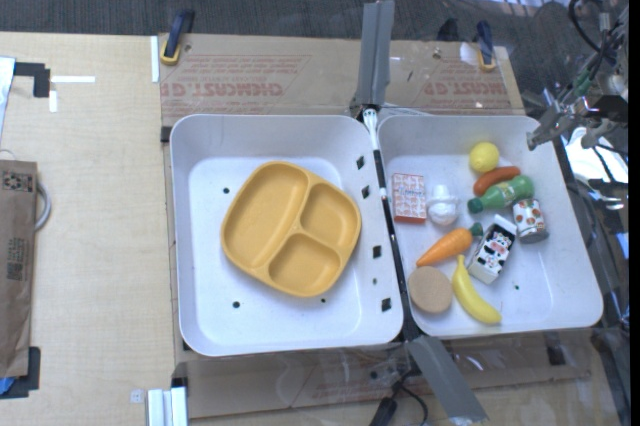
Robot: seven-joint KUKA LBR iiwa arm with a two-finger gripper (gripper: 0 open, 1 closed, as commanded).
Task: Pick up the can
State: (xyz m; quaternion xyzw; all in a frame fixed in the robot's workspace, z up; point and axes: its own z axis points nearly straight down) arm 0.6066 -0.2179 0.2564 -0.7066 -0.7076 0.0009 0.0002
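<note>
The can [530, 219] is small, with a red and white patterned label, and lies tilted near the right wall of the right bin [560, 304]. A green bottle [500, 195] touches its upper left side, and a cow-patterned milk carton [493, 251] lies just to its lower left. My gripper [548, 130] hangs over the far right corner of the right bin, well above and behind the can, with nothing seen in it.
The right bin also holds a lemon [484, 156], an orange sausage-like piece [497, 179], a carrot [443, 246], a banana [473, 292], a round cookie [431, 290], a red box [408, 197] and a white egg [442, 207]. A yellow divided plate [291, 228] lies in the left bin [200, 314].
</note>
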